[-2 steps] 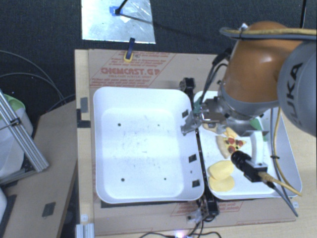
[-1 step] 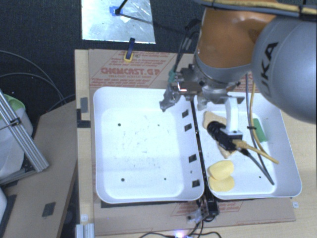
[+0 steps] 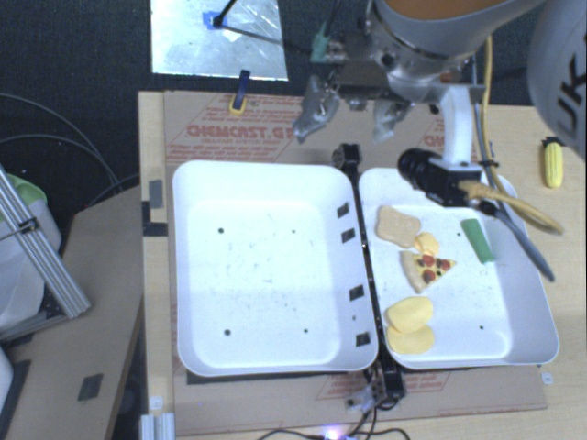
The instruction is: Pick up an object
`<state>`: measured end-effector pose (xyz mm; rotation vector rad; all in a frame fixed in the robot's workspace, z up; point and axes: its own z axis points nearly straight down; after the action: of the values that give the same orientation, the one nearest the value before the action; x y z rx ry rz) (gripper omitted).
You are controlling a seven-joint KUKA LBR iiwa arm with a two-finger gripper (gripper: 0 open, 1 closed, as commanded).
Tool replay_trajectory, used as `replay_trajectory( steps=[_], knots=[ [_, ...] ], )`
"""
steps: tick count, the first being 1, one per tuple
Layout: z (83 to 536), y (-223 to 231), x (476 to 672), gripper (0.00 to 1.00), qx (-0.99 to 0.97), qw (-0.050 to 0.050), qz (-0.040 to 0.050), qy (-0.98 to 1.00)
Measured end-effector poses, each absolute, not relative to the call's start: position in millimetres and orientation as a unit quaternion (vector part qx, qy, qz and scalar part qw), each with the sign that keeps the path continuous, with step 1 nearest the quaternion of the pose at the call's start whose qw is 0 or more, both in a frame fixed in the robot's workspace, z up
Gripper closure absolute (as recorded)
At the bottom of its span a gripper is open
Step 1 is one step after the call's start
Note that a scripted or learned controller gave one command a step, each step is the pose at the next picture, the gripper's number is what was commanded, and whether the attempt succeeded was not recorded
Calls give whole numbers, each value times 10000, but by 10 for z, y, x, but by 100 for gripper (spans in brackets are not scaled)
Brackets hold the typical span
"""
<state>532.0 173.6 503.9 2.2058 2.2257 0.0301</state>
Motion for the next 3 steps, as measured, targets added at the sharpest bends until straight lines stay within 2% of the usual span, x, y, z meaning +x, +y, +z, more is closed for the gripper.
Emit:
replay_trajectory(
  steps=[1, 2, 3],
  knots=[
    [4075, 2387, 5001, 0, 7032, -26, -31, 7110],
    [4243, 2349, 5032, 100, 7033, 6, 21, 7109],
    [2102, 2322, 5809, 100, 7077, -15, -55, 7064]
  ],
)
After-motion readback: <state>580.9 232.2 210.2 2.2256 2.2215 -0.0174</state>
